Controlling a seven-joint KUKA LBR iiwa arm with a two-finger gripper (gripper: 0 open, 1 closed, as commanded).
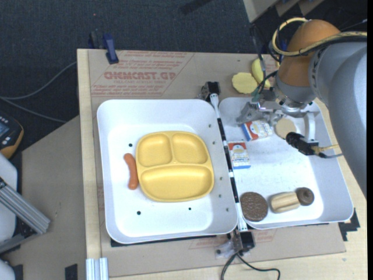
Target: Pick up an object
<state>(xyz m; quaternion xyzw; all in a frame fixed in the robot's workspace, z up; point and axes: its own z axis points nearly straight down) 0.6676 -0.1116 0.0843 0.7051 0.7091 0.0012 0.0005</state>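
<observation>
Watching hand (260, 111): we can't tell its opening
Carton (257, 130): just below it
Cookie (253, 206): well below

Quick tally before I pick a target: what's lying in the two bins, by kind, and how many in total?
Divided trays: 1, yellow, left bin
Sausages: 1, left bin
Small cartons: 2, right bin
Round brown cookies: 1, right bin
Tan rolls: 1, right bin
Dark brown donuts: 1, right bin
Total: 7
</observation>
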